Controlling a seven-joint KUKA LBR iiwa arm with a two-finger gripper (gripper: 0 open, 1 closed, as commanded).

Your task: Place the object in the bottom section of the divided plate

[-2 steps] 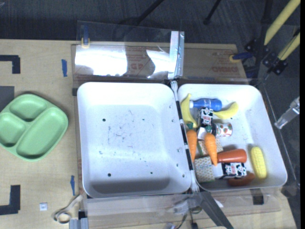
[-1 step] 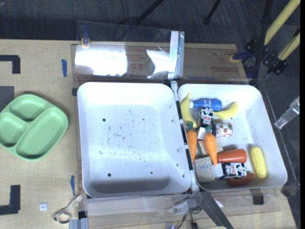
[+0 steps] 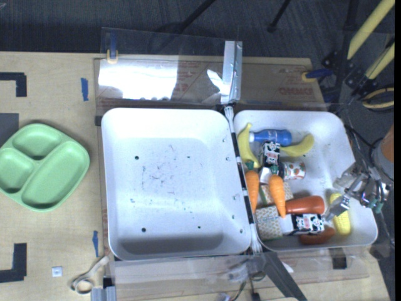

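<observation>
The claw point(image 3: 354, 190) hangs low over the right bin's point(image 3: 326, 121) right side; whether it is spread or pinching cannot be told. Just beside it lies a yellow corn piece point(image 3: 341, 221), with the carrot point(image 3: 276, 195), bananas point(image 3: 301, 146) and other clutter further left. The green divided plate point(image 3: 42, 166) sits far left on the tabletop point(image 3: 50, 80), beyond the left bin point(image 3: 169, 174). This looks like the picking step; next comes a firm grasp, then a long carry.
</observation>
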